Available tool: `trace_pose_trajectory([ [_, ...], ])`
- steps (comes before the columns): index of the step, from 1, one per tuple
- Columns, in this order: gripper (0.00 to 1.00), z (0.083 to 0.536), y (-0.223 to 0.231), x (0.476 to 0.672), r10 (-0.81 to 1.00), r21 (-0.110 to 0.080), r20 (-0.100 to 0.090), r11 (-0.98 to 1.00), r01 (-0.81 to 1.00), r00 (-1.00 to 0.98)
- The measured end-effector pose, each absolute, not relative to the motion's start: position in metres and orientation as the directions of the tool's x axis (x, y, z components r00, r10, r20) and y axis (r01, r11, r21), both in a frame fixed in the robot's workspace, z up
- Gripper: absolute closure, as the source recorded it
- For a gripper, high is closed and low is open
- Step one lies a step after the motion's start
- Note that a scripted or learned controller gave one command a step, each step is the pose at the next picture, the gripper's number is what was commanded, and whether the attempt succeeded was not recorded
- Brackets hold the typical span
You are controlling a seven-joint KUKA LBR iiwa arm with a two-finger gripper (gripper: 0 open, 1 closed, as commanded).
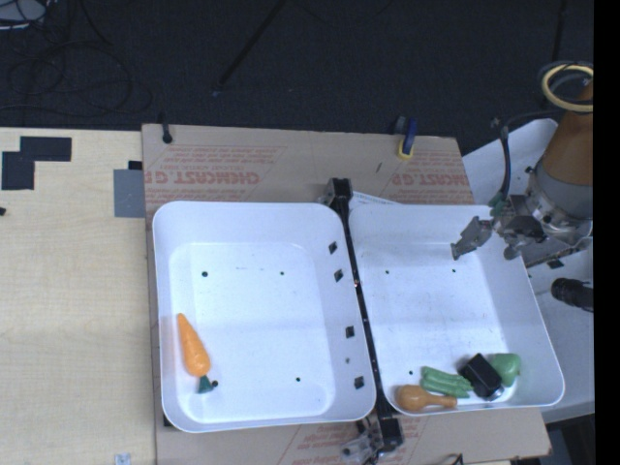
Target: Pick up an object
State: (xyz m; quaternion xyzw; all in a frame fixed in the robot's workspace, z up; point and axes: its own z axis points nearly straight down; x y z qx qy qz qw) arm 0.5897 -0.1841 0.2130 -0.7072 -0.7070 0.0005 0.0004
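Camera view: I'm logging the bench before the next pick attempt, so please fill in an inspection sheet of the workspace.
Surface: two white bins, left bin and right bin, on cardboard.
Job's things: carrot in left bin; squash, green pod, black block, green piece bunched at right bin's near corner.
Clutter: blue clip on cardboard's far edge.
Grippers: end effector over right bin's far side, nothing held.
Cables: on dark floor beyond bench.
Surroundings: wooden table at left.

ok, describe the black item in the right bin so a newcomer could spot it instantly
Start at the right bin and go to its near right corner, where a small cluster of items lies. The black block sits there, between the green pod and a green piece, with an orange-tan pear shape lying just left. It is the only dark, boxy thing there.
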Motion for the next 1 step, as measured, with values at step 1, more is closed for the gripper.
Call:
trace_pose_trajectory([
  [1,0.0,0.101,-0.1624,0.6371,1.0,-0.004,0.001,0.0,1.0,0.0],
])
